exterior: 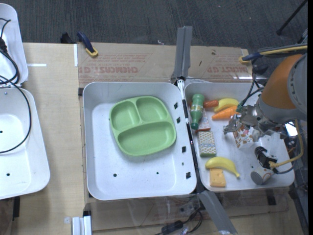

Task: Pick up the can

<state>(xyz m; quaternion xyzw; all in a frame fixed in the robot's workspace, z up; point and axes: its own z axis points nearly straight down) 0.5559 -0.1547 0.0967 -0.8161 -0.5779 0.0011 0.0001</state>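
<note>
A small grey can (260, 176) lies on its side near the front right corner of the right bin (244, 186), its pale end turned to the right. My gripper (235, 127) hangs over the middle of that bin, well behind and to the left of the can and apart from it. The gripper's metal tip sits right next to a white and red packet (244, 138). The arm's orange band (278, 89) and grey wrist cover the bin's right side.
The right bin also holds a green bottle (196, 110), a carrot (224, 113), two bananas (227, 103) (222, 164), a patterned box (207, 144) and an orange block (217, 178). A green divided plate (143, 125) lies in the left bin (98, 146). Black cable (264, 156) loops beside the can.
</note>
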